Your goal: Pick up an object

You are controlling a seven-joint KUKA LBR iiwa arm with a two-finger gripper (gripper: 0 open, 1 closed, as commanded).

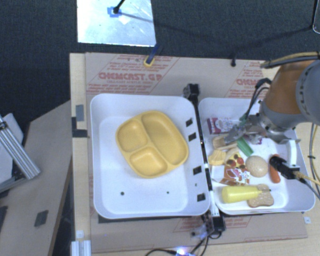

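My gripper (239, 134) is low in the right bin (305, 196), near its upper middle, and the grey arm with its orange band comes in from the right. It hovers among toy foods. A red and white packet (217, 125) lies just to its left, a tan piece (223, 141) sits under its left side, and a green piece (245, 146) lies just below it. Further down are a pizza slice (234, 167), a pale bun (257, 166), a yellow bottle (236, 193) and a brown cookie (263, 198). I see nothing lifted.
The left bin (112, 196) holds a yellow divided plate (151, 143). A black-clipped divider (198, 143) separates the bins. A yellow chip (217, 157) and a red-orange piece (276, 176) also lie in the right bin. Cardboard lies under both bins.
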